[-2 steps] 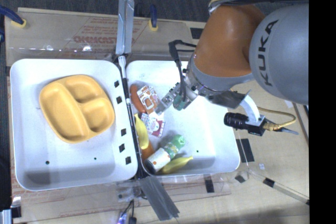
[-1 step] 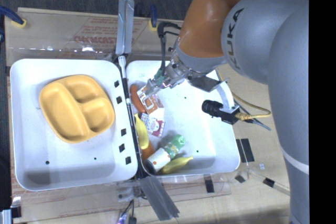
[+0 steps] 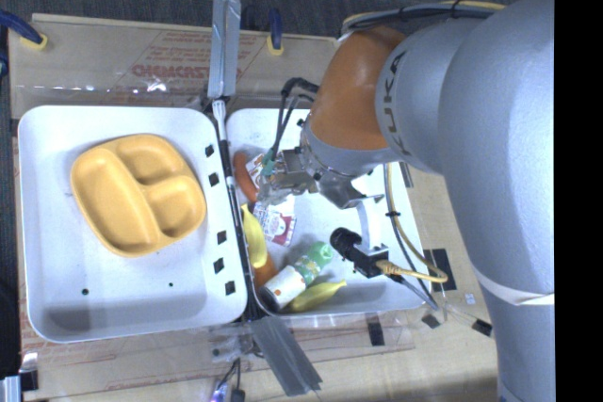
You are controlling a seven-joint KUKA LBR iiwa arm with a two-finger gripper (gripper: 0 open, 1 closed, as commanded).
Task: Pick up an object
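Note:
My gripper (image 3: 273, 186) hangs low over the left part of the right bin (image 3: 377, 301), just above a small white and red packet (image 3: 280, 226). An orange-red object (image 3: 247, 170) lies just left of the gripper, against the bin's left wall. Below them a yellow banana-like piece (image 3: 252, 240) lies along the wall. A white bottle with a green cap and orange end (image 3: 294, 276) rests near the front beside another yellow piece (image 3: 316, 295). The arm covers much of this bin.
The left bin (image 3: 47, 278) holds a yellow divided plate (image 3: 138, 192). A divider with black marks (image 3: 222, 231) separates the two bins. Blue clamps (image 3: 26, 31) sit at the bench's back edge.

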